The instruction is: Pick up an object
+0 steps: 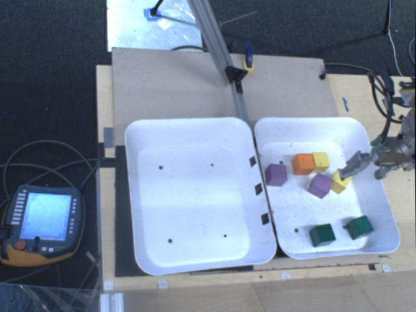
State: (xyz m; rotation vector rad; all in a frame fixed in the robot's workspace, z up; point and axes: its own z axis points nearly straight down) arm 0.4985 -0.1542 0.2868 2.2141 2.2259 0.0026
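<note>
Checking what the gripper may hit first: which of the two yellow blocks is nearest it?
The lower yellow block, beside the gripper. The other yellow block sits farther left, against the orange block.

bright, even overhead light; glare washes out the white bins (195, 132); soft shadows, slightly blurry.

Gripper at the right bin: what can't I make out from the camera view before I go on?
- Gripper: too small and blurred in the camera view to tell how its fingers stand.
- Yellow block by the gripper: partly covered by the gripper tip, so contact or grasp cannot be judged.
- Arm: cut off by the view's right edge.
- Purple block and that yellow block: touching or just adjacent, unclear at this size.
</note>
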